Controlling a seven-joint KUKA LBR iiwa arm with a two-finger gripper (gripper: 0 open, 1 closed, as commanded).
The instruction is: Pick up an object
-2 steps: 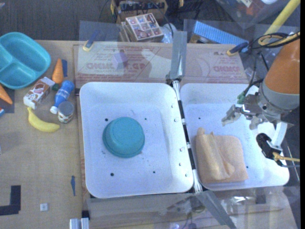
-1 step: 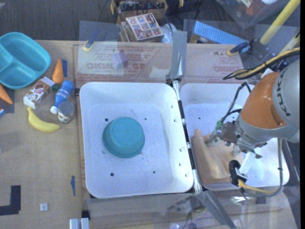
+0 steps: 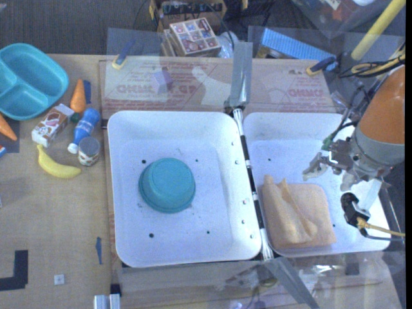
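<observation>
Nothing is picked up yet, as far as the view shows: the blue bowl [image 3: 167,184] sits upside down in the middle of the left bin [image 3: 129,134], and a tan sponge-like pad [image 3: 297,214] lies flat in the near part of the right bin [image 3: 283,131], touching the bin's left wall. Either could serve as the object; the pad is much the nearer to the arm, so the grasp, the lift and the carry all seem left to do. The arm [image 3: 385,118] reaches in from the right, its orange band above the grey wrist, bent down over the right bin's far right side. The pincer [image 3: 329,163] hangs just beyond the pad's far right corner, with nothing visible between its parts; whether it is open or closed I cannot tell from this slant.
</observation>
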